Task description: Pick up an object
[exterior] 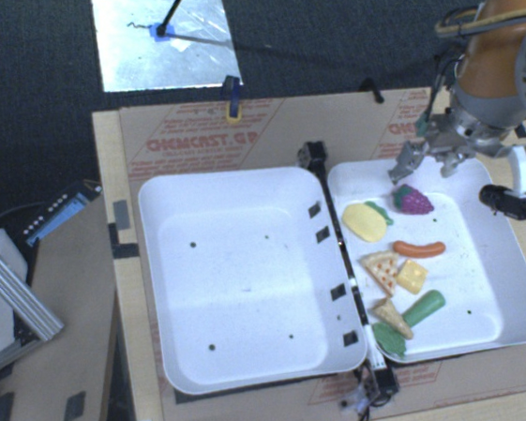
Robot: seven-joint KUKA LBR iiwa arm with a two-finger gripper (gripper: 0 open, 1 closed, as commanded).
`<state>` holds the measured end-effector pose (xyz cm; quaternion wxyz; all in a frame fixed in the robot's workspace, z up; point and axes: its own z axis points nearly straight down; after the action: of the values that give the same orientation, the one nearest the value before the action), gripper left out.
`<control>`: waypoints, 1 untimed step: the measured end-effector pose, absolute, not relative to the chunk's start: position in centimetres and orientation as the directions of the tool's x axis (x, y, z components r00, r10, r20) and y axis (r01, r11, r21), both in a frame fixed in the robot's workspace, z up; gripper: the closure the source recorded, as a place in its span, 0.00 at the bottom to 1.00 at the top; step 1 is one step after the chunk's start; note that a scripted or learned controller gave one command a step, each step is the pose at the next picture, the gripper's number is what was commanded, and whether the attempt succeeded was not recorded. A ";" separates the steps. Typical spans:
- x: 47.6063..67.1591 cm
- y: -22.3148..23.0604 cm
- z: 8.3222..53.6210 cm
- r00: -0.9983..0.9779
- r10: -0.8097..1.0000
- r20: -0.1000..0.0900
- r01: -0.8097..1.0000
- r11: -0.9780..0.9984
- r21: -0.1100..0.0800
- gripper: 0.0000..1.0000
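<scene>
Fingers [400, 171] are standing spread apart with nothing sitting between them, hanging over the far end of the right bin [510, 304]. A purple grape bunch [413, 200] is lying in that bin just nearer the camera than the finger on the view's left. It is sitting close under that tip and outside the gap; contact is too small to judge. The arm [500, 55] is reaching in from the view's right, with its upper part cut off by the frame.

The right bin is holding all the toy food:
- A yellow lemon [364, 222] with a green leaf is lying left of the grapes.
- A red sausage [420, 249] is lying below them.
- A pizza slice [379, 271] and a yellow cheese block [411, 277] are lying side by side, touching or nearly.
- A green cucumber [424, 307] is lying tilted near the front.
- A tan wedge [389, 317] is lying beside it, hard to identify.
- A green leafy piece [388, 340] is sitting in the front left corner, its shape unclear.

The left bin [242, 273] is lying alongside, showing its white floor with a few dark dots. Black clips [337, 292] are running down the seam between the bins. Both bins are sitting on cardboard [197, 132] on the counter [62, 350].
</scene>
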<state>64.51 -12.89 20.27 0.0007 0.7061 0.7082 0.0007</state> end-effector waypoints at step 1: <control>62.4 -20.0 15.1 0.003 1.000 -0.001 1.000 -0.003 -0.001 0.00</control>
<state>62.36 -19.96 15.05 0.0003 0.7081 0.7061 -0.0007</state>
